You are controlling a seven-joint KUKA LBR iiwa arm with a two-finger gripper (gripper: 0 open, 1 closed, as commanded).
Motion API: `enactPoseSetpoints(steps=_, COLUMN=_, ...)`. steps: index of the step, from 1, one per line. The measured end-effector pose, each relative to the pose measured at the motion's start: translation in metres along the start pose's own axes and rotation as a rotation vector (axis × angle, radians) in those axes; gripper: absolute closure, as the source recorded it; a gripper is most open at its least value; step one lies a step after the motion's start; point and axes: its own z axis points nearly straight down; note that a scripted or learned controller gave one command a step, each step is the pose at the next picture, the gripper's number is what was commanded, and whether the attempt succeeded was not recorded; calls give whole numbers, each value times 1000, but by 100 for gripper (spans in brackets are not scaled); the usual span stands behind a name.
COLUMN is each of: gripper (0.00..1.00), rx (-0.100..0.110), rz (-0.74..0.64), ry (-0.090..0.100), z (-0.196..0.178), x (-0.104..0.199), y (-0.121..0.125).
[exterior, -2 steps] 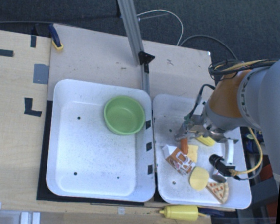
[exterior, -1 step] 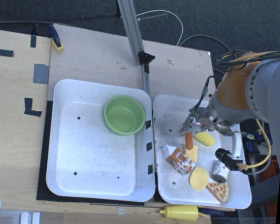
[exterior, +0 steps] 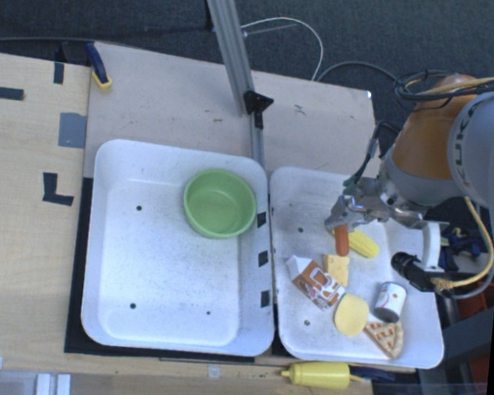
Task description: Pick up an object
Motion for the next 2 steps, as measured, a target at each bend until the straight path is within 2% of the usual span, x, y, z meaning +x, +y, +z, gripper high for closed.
enactPoseSetpoints(steps=1, gripper=100, rx=-4, rz=-1, ry=0, z=-43, x=0, y=1)
enactPoseSetpoints(steps=2, gripper=100, rx=1, rz=-4, ry=2, z=-49, x=43, y=-19)
